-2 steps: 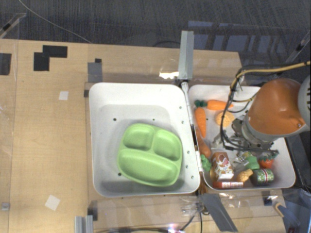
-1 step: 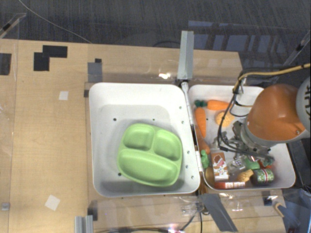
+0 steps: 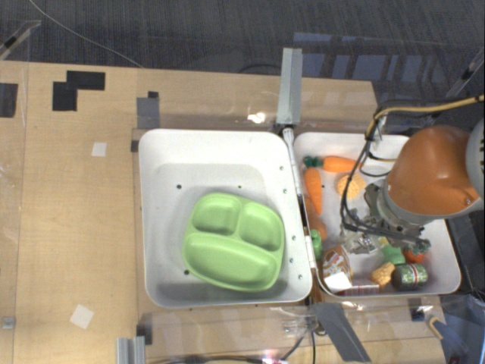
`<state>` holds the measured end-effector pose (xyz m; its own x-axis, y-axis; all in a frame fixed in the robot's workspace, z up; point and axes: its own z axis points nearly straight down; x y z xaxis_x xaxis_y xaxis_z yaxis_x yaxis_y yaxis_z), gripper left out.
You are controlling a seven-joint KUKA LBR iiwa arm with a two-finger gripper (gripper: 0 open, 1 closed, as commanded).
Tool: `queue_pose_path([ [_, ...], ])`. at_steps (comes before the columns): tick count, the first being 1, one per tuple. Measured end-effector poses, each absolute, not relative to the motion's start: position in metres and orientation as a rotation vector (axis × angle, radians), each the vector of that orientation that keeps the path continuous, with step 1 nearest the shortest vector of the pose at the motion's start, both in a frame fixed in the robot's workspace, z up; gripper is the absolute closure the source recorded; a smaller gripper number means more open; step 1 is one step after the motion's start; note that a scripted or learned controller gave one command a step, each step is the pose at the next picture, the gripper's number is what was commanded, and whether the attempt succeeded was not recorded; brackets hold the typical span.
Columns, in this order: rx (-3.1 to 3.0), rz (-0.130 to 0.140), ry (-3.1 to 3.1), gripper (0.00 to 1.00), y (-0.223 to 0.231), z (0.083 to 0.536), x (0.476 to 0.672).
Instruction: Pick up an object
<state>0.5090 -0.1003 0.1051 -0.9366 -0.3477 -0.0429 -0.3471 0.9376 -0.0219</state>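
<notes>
Camera view: two white bins side by side. Left bin (image 3: 151, 203) holds one green divided plate (image 3: 233, 241). Right bin (image 3: 452, 275) holds two carrots (image 3: 313, 192) — plus a can (image 3: 410, 277) and packets — clustered beneath the gripper (image 3: 379, 237), whose jaw state I cannot tell.

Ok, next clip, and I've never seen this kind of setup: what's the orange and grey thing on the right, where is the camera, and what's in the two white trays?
That is a robot arm, reaching in from the right; its job is to pick something up. One camera looks down on the bench at a slant. The left bin holds a green divided plate. The right bin holds toy food: two carrots, a small can and other small pieces. The arm hangs over that pile, hiding its jaws, so I cannot tell whether anything is held.
</notes>
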Motion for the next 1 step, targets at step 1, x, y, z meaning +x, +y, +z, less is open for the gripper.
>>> queue_pose_path([
  [1, -0.466, -0.005, 3.084, 1.0, -0.0408, 0.2637, 0.5455],
])
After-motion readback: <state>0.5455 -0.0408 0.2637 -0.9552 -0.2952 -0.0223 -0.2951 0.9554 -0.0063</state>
